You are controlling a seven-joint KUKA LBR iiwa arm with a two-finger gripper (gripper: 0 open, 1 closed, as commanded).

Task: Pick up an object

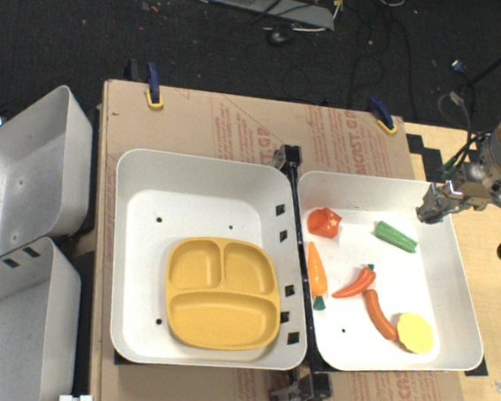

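Two shallow white bins side by side on a cardboard-covered bench, meeting along a dark central divider (295,271). Left bin (145,184): one yellow three-compartment tray (222,295), set toward the near edge, bare floor along the far side and left wall. Right bin (464,289): six toy foods. One red pepper piece (324,221) near the far left; one carrot (316,270) lying just beside the divider wall; one green vegetable (395,236) toward the far right, clear floor around it; one red chili (355,283) mid-bin; one sausage (379,315) with its near end touching one yellow round piece (415,333) close to the near right rim. Gripper (431,212) poised over the far right corner rim, above and right of the green vegetable, nothing seen between its fingers; spread or pressed together, cannot tell.
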